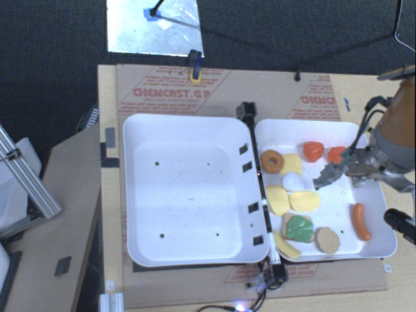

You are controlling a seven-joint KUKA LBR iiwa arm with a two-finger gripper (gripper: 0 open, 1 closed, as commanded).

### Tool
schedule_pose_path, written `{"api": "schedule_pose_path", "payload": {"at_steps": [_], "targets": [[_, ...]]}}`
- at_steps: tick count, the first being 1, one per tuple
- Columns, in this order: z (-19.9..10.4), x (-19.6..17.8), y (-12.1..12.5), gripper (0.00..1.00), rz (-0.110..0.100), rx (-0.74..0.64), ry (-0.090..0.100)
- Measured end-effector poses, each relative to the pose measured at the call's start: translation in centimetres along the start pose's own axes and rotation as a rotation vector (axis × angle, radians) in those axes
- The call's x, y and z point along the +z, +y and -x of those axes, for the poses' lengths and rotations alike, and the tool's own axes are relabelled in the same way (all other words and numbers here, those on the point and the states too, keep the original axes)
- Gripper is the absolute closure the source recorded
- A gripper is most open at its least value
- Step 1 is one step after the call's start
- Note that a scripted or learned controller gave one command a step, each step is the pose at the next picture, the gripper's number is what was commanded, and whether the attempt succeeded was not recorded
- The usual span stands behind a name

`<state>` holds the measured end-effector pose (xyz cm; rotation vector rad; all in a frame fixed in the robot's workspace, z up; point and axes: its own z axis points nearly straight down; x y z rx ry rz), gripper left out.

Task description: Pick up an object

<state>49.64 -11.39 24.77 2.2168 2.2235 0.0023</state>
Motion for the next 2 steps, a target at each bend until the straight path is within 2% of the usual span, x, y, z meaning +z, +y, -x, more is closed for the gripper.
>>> {"api": "schedule_pose_path", "payload": {"at_steps": [1,2], "targets": [[5.9,8.4,2.7,0.00,-0.007,0.005,-0.001],[5.8,15.9,7.2,0.00,-0.005,-0.001,0.001]]}}
